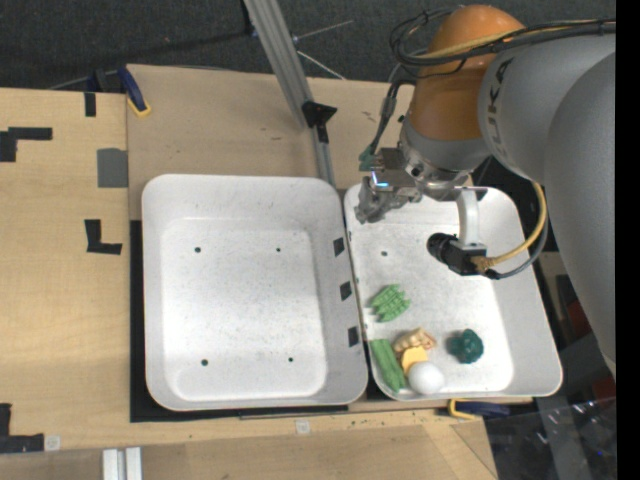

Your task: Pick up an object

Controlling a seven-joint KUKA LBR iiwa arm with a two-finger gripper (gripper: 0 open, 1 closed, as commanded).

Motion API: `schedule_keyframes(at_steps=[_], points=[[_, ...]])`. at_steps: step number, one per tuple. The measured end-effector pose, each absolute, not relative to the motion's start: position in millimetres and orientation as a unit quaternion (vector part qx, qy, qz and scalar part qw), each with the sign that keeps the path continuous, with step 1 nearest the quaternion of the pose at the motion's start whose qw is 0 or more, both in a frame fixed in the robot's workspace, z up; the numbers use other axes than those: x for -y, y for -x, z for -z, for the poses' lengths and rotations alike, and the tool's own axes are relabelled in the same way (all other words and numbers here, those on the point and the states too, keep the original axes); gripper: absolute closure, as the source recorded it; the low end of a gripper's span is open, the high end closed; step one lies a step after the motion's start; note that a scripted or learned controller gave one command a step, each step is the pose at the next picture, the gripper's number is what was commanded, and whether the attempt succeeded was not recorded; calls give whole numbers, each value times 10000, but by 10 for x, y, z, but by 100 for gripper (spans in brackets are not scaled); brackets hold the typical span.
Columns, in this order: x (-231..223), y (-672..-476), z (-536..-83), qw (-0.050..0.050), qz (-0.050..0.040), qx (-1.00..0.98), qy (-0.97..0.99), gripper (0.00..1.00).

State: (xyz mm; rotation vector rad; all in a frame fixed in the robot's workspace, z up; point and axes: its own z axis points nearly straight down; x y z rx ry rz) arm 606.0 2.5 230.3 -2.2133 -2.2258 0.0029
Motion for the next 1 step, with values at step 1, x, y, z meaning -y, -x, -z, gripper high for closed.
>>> schedule_keyframes(at_steps=[1], points=[[-574, -6012, -2183, 18, -10, 7095, 7047, 100]])
